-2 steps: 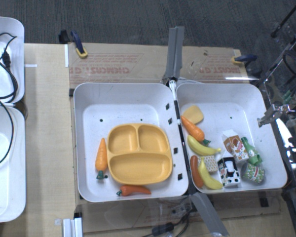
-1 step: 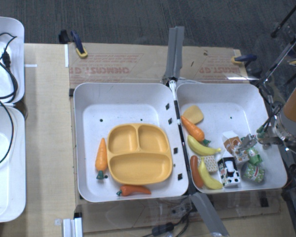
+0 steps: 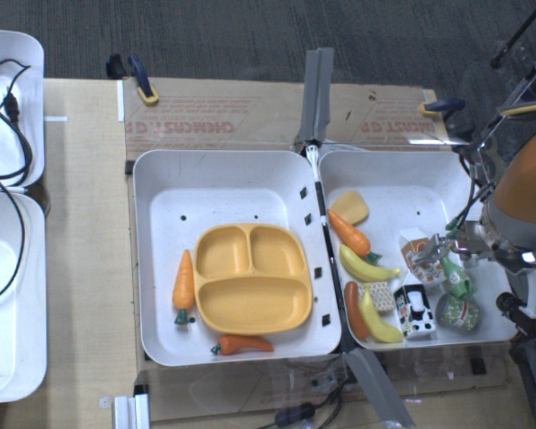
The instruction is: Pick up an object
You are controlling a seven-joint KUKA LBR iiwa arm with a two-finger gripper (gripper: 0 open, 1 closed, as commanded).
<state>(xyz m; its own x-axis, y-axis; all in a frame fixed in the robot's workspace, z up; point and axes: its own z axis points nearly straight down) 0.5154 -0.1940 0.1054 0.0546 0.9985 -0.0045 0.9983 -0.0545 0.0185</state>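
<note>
No object is lifted yet: every candidate lies on a bin floor, so the whole pick remains to be done. The nearest candidates sit in the right bin (image 3: 389, 170): a small printed packet (image 3: 417, 256) and a green item (image 3: 458, 284) lie just beside the gripper (image 3: 448, 247), with a round green-netted object (image 3: 458, 313) and a black-and-white box (image 3: 416, 311) a little nearer the front wall. Further toward the divider lie two bananas (image 3: 366, 267), a carrot (image 3: 349, 232), a tan bread piece (image 3: 349, 208) and a red item (image 3: 354, 310). The gripper hangs low over the bin's right portion, above the packet; whether the jaws are apart or together cannot be told from this view. The left bin (image 3: 161, 239) holds a yellow divided plate (image 3: 253, 278) with two carrots (image 3: 184, 280) beside it, well apart from the gripper.
</note>
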